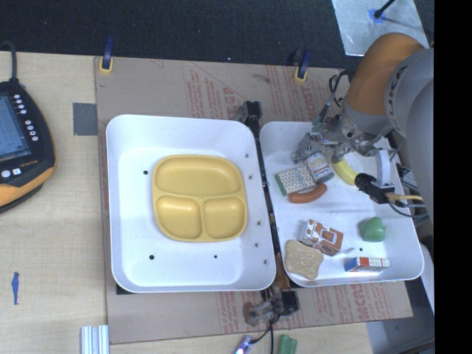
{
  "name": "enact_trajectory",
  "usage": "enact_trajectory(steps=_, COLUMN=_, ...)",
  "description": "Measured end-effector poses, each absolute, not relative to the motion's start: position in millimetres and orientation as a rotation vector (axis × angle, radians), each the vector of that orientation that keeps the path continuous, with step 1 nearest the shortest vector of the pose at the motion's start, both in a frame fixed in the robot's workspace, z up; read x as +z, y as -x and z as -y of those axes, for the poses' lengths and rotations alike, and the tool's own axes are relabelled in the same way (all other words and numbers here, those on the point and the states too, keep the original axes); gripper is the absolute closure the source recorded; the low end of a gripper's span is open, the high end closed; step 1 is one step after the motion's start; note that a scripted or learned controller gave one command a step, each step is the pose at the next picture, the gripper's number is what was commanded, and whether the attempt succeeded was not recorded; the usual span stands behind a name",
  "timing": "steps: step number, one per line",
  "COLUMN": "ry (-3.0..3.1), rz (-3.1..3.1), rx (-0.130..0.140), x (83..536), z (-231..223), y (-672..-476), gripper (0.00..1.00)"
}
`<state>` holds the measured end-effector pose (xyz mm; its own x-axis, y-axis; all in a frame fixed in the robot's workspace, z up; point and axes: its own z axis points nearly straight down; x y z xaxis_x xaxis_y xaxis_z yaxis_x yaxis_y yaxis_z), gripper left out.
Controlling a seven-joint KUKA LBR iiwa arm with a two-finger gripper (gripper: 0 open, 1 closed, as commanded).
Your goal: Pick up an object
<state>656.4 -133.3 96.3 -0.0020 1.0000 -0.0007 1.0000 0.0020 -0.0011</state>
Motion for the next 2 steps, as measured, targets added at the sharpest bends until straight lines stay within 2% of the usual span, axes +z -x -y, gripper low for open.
enact_trajectory(steps=1, ry=2.218, rz=2.224, rx=0.002, x=107, z=134, y=-656.5, gripper=1.0)
enact_trajectory(steps=2, ry=2.216, rz=2.224, rx=-0.001, x=193, z=58, y=-656.9, gripper=1.0)
